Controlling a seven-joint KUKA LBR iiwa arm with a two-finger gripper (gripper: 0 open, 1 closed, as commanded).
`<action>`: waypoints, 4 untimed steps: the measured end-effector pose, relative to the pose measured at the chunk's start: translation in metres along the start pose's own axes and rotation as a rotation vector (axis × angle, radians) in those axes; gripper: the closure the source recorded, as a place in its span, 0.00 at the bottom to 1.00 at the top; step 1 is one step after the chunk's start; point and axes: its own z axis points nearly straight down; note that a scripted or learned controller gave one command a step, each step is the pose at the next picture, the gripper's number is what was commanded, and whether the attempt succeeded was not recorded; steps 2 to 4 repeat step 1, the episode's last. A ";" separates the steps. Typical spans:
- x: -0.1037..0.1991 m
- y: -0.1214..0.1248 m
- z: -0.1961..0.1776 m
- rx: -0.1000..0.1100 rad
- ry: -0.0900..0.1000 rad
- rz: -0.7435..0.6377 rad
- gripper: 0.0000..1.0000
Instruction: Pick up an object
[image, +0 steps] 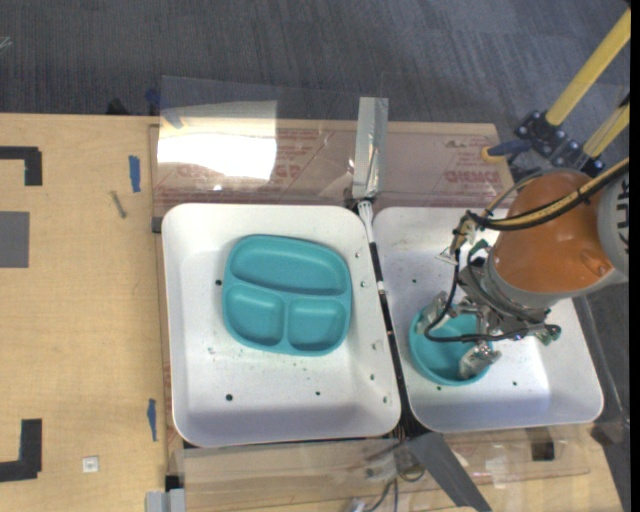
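Nearest the camera, the front edge of the bench (300, 470) shows bare wood, with cables and a grey bracket (440, 470) below the seam between the two bins.

Right bin (570, 395): a shallow white tray. In its front-left part sits a teal bowl (435, 358), round and upright, its left rim visible and its right half covered by my wrist hardware. My gripper (478, 350) hangs directly over the bowl, its metal parts and dark cables reaching down into or against the bowl's interior. From this slanted overhead view I cannot tell whether my end effector is spread, pressed together, or pinching the bowl's rim; the wrist hides it. Above it, my orange band (545, 235) and grey arm body enter from the right.

Left bin (190, 400): a second white tray, touching the right bin along a dark seam. A teal divided plate (287, 292) lies flat near its centre, with one long compartment at the far side and two smaller ones at the near side.

Farther back: a clear plastic sheet (230, 150) behind both bins, an upright grey post (368, 145) at their seam, and yellow bars (595, 65) at the far right.
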 end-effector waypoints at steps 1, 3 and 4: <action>0.017 -0.002 0.000 0.003 -0.003 0.320 0.00; 0.017 -0.002 0.000 0.003 -0.003 0.320 0.00; 0.017 -0.002 0.000 0.003 -0.003 0.320 0.00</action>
